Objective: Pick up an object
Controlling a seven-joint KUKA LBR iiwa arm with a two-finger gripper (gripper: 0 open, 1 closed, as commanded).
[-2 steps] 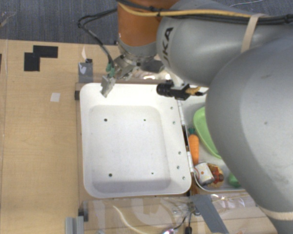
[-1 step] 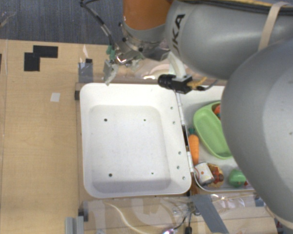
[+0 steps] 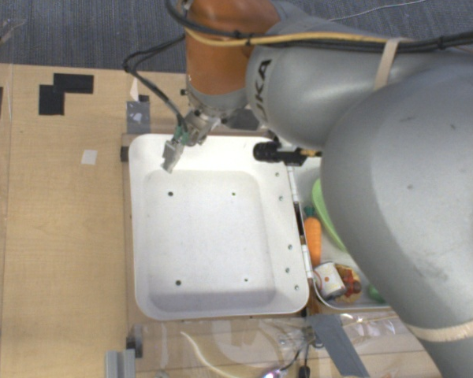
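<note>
**Gripper over the left bin, the objects away to its right**

At the far left lies the bare wooden bench [image 3: 55, 235], marked with a few black shapes near its top edge. Next comes the left bin [image 3: 142, 235], a shallow white tray whose floor shows small dark dots and nothing to pick. Above its upper left corner hangs the gripper [image 3: 173, 150], a slim grey-green tip on the end of the arm [image 3: 394, 172], below the orange band [image 3: 221, 30]. It is small and blurred here, so I cannot tell whether it is spread or pressed together; nothing can be seen pinched in it.

Further right, past the shared rim, the right bin [image 3: 319, 298] shows as a narrow strip beside the arm's bulk. In it lies a carrot [image 3: 313, 239], its long axis running roughly up and down the view, close against the dividing wall. Just below the carrot sits a small can [image 3: 329, 280] with a red and white label, and a green rounded thing [image 3: 325, 207], probably a bowl, peeks out above and to the right.

So every candidate lies to the right of the gripper and lower in the view, well apart from it, across the whole left bin. By my judgement no grasp has started: the next move calls for a traverse to the right bin, and the carrot, lying lengthwise, would want the pincer closing across its narrow width.
</note>
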